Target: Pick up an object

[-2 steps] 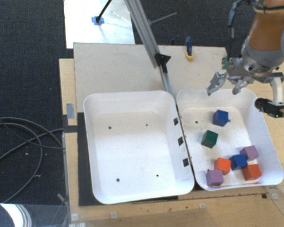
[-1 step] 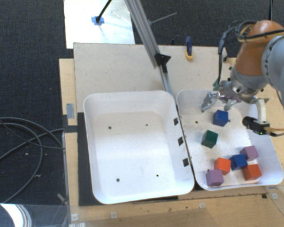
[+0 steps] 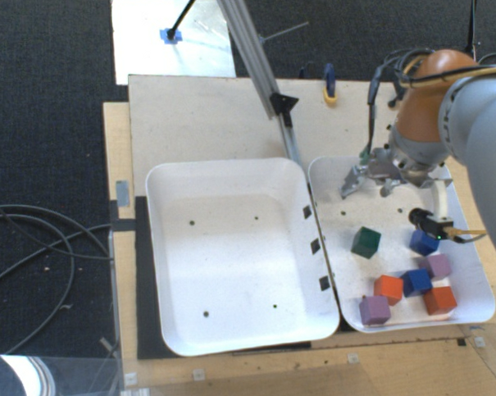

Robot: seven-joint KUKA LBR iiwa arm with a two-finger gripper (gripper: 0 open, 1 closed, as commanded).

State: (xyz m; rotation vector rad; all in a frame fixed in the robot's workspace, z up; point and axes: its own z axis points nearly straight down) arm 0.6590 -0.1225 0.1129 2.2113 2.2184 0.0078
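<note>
The metal gripper (image 3: 368, 182), fingers spread and holding nothing, hangs over the right bin's (image 3: 474, 310) far edge, matte cubes clustered near its front right corner, green cube (image 3: 366, 242) apart.

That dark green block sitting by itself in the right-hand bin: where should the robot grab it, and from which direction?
Probably from straight above, pinching two opposite side faces of the dark green block. It sits apart from the other blocks, with bare floor of the right bin on every side, so there looks to be room on either side. It lies turned a little, so the gripper would likely need to twist to match.
</note>
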